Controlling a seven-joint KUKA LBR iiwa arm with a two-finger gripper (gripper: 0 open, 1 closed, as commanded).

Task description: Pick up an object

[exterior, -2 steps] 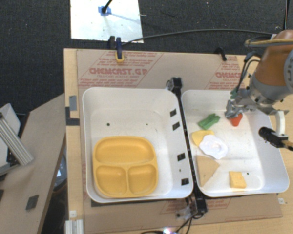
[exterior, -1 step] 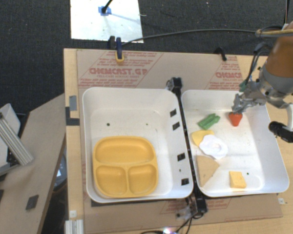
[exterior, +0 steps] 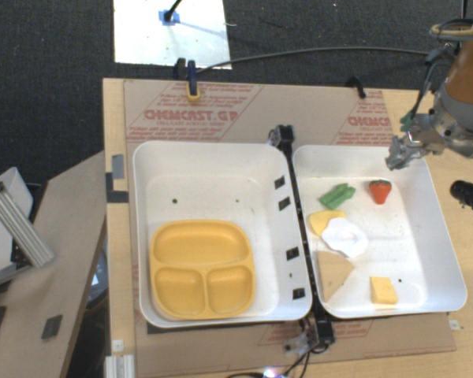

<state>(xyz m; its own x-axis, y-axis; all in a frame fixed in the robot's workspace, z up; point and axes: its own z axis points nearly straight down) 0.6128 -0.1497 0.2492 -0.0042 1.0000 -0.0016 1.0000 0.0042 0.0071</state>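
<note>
I hold the gripper above the right bin's far rim (jaws' state I cannot tell), poised near the strawberry, presumably the easiest target.

Pretty clearly a robotics lab setup, not anyone's kitchen. The surface is a plain board covered with protective film printed with a brand name in red, clamped at the back edge with a small clamp. Two shallow white bins sit side by side on it, held together with black clips, and the stuff in them is toy food plus a yellow divided tray. Dark carpet all around, a cable trailing across, and an aluminium extrusion rail off to the left.
</note>
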